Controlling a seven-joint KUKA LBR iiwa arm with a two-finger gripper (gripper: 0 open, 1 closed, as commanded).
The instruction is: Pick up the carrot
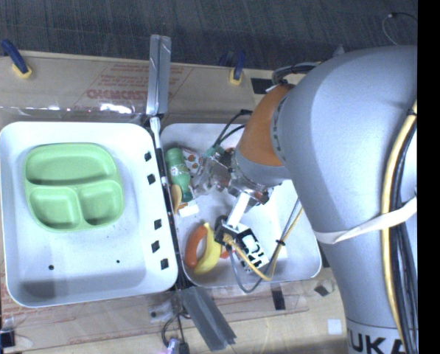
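- Grey KUKA arm (352,161) is nearest the lens. It fills the 3 o'clock side of the scene, and its orange band sits just above the wrist.
- From that wrist the gripper (208,172) reaches down toward the 10 o'clock part of the right bin (301,249). From where I stand I cannot tell whether it is spread or pressed together, and I see nothing gripped in it.
- Carrot (193,246), an orange curved piece, lies in the right bin's 7 o'clock corner, close to the wall. It is well apart from the gripper.
- Touching the carrot on its 3 o'clock side is a yellow banana-like piece (214,257).
- A green labelled container (177,165) lies along the right bin's 9 o'clock wall, just beside the gripper.
- At 6 o'clock of that container there is a small yellowish item (177,196) that I cannot make out.
- The left bin (13,198) holds a pale green divided tray (72,186) in its 11 o'clock half.
- Two blue clamps (17,57) (238,68) grip the board along the 12 o'clock edge.
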